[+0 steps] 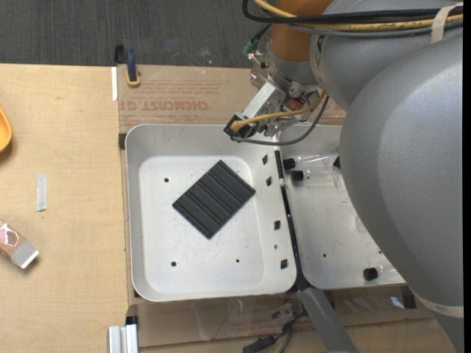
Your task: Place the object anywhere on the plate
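Camera view: black ribbed slab (213,198) flat, turned diamond-wise, mid left bin (136,197), clear of every wall. At far rim beside right bin (324,226), gripper (288,98) well apart from slab; opening impossible to tell.

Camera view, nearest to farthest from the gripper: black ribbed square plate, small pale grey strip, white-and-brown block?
From the gripper, at the top of the view:
1. black ribbed square plate, in the left bin.
2. small pale grey strip, on the wooden bench left of that bin.
3. white-and-brown block, near the view's lower-left edge.
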`<action>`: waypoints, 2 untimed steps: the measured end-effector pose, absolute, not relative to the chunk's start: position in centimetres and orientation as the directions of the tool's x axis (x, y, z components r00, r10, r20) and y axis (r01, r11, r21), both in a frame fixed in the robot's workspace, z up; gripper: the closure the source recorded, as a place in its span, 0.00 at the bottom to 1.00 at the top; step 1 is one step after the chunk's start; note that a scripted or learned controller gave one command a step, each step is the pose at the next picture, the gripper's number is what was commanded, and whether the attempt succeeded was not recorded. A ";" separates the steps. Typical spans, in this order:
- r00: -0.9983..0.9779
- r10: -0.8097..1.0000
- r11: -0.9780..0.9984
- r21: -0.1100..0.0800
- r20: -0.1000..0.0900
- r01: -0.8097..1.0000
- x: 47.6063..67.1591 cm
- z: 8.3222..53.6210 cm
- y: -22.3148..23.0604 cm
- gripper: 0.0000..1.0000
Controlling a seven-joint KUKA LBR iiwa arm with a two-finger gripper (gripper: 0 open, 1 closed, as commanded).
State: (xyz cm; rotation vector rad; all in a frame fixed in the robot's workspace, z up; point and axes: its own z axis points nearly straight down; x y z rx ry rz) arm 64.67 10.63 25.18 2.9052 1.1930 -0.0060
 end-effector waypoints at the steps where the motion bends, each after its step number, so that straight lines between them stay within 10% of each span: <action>1: 0.676 0.737 -0.676 -0.003 -0.006 0.737 59.1 20.5 8.1 1.00; 2: 0.497 0.868 -0.497 -0.005 -0.005 0.868 54.9 18.8 13.8 1.00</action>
